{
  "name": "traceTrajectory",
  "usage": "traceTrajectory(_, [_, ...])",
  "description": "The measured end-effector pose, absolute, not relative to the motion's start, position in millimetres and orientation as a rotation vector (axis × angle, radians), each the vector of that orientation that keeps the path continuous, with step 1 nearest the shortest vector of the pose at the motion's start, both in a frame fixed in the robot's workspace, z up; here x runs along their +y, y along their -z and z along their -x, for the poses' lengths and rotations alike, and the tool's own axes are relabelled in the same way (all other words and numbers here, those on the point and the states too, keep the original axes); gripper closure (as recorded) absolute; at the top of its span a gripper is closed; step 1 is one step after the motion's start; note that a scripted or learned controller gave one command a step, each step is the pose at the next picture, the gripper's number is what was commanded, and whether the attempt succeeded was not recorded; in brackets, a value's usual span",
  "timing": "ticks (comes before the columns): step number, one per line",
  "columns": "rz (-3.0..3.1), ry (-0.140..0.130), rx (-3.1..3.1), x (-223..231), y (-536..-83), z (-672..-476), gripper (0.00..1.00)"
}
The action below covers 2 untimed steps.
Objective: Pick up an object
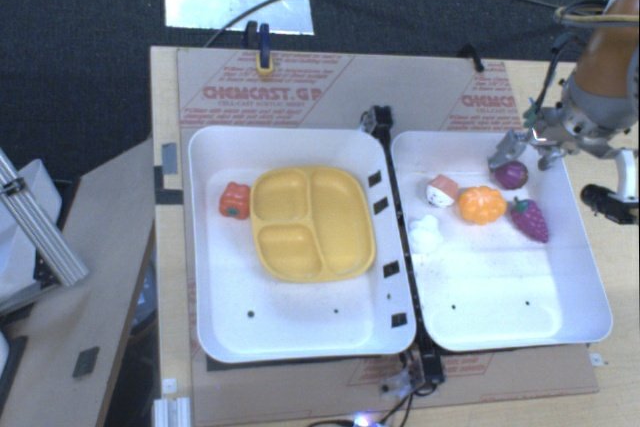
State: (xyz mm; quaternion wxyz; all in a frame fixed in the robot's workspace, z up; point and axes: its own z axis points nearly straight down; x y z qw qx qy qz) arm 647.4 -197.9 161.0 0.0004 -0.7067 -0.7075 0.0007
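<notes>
Gripper (527, 151) observed at the far right of the right bin (560, 315), low over its far edge, carried on the grey arm (605, 65) with the orange band that enters from the right. Finger spacing cannot be determined from this angle; a small dark purple round object (511, 175) lies just beside the tool tip, and contact between them cannot be confirmed. Right bin contents: an orange pumpkin-like toy (482, 205) near the middle far portion, a purple grape bunch (530, 220) just right of it, a small white and pink piece (440, 191) to its left, and a white lump (425, 235) nearer, close to the bin's left wall. Left bin (230, 315) contains a yellow divided tray (310, 222) at centre, with a red pepper toy (234, 200) just beside the tray's left edge.
</notes>
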Motion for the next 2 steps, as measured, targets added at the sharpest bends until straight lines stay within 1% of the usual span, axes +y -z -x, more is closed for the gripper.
traceTrajectory(1, [2.216,0.0,-2.229,-195.0,-102.7,-655.0,0.0])
traceTrajectory(2, [2.216,0.001,-2.23,-194.5,-84.8,-656.1,0.0])
